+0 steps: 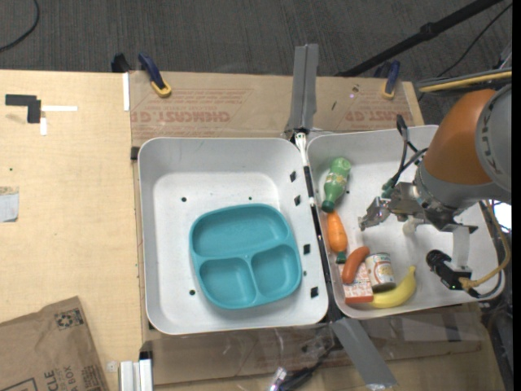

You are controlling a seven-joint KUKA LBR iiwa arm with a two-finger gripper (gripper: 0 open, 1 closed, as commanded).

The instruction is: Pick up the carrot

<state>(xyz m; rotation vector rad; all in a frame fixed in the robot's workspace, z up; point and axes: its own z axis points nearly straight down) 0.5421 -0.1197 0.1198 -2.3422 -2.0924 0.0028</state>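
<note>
The carrot is a short orange piece lying along the left wall of the right bin, just below a green bottle. My gripper hangs over the middle of the right bin, a short way to the right of the carrot and apart from it. Nothing shows held in it. The grey arm with its orange band reaches in from the right.
A red-orange sausage-like piece, a small can, a red box and a banana crowd the right bin's near side below the carrot. The left bin holds a teal divided plate.
</note>
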